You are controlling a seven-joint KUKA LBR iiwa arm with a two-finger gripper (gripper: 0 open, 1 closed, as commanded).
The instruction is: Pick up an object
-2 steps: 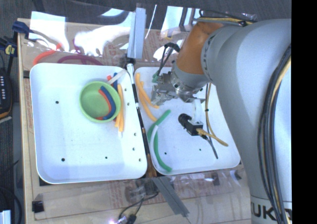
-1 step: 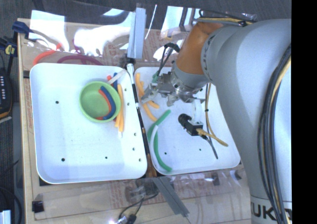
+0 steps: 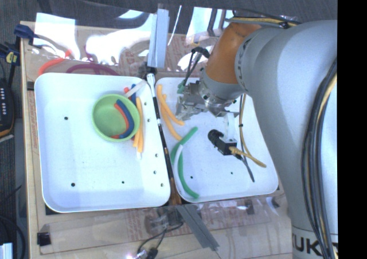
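- Arm (image 3: 287, 109), grey with an orange band. It reaches in from the right and covers the right bin's far right corner, so anything under it is hidden.
- Left bin (image 3: 69, 166), white and shallow. It lies well away from the tool and is likely not the target for this try.
- Right bin (image 3: 221, 186), white and shallow. The working area is its upper left part, close to the wall shared with the left bin.
- Green bowl (image 3: 106, 117), in the left bin. It holds red and blue pieces whose kind cannot be made out, and orange sticks lie at its right side.
- Green tube (image 3: 181, 163), curved, in the right bin below the gripper. It lies free of the walls and looks the easier pick. Advice: come down across its narrow width, near the middle.
- Orange strips (image 3: 167, 112), thin and flat, just left of the gripper by the shared wall. They are the nearest candidates, but so slim and low that a shallow descent would likely close on nothing. Advice: descend fully and keep off the wall.
- Gripper (image 3: 189, 105), low over the right bin's upper left. The wrist shades it and its parts are too tangled to read. Whether it is spread, pressed together or pinching anything cannot be told.
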